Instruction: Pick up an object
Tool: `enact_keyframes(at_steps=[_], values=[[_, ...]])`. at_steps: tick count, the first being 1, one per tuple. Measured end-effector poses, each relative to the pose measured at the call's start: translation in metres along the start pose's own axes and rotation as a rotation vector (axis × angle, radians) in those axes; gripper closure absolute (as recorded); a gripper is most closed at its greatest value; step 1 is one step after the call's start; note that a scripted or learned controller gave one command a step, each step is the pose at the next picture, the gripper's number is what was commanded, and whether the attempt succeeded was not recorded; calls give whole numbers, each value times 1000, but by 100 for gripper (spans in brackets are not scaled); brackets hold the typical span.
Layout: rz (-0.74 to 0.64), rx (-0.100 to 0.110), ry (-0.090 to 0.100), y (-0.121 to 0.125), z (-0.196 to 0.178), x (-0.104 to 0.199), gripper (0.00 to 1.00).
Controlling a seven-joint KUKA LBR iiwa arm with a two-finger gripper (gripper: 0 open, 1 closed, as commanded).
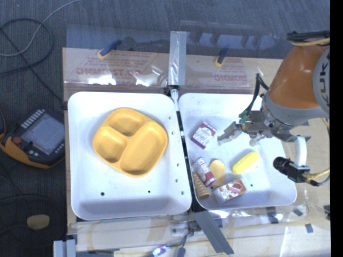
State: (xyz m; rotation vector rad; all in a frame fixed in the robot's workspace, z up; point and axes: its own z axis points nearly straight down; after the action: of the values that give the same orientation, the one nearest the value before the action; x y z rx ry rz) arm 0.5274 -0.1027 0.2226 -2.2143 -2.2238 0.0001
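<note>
The left bin [80, 197] holds a yellow divided tray [130, 141], lying apart from everything the arm is near. Across the divider, the right bin [278, 194] carries the candidates: a small red-and-white packet [203, 135] toward its upper left, a small can [202, 169] lying on its side beside a yellow rounded piece [217, 169], a ridged brown piece [200, 187] at the bin's lower left wall, a red-and-white pouch [230, 190] just below, and a yellow oblong object [245, 162] near the middle.

The end effector [241, 131] hovers above the right bin, between the packet on its left and the oblong object just below and to its right. Its fingers [228, 133] look spread and nothing sits between them, so it is released and grasping nothing.

By my reading, the task is at the approach step: no object is lifted yet. The next move calls for settling on one target, likely the packet or the yellow oblong object since both lie close, centring the fingers over it, descending and closing. The clustered can, rounded piece and pouch look harder to isolate.
</note>
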Motion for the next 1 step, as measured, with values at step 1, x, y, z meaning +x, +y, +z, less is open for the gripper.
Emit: enact_keyframes(at_steps=[1], values=[[-100,1,-2,-25,67,-73,0]])
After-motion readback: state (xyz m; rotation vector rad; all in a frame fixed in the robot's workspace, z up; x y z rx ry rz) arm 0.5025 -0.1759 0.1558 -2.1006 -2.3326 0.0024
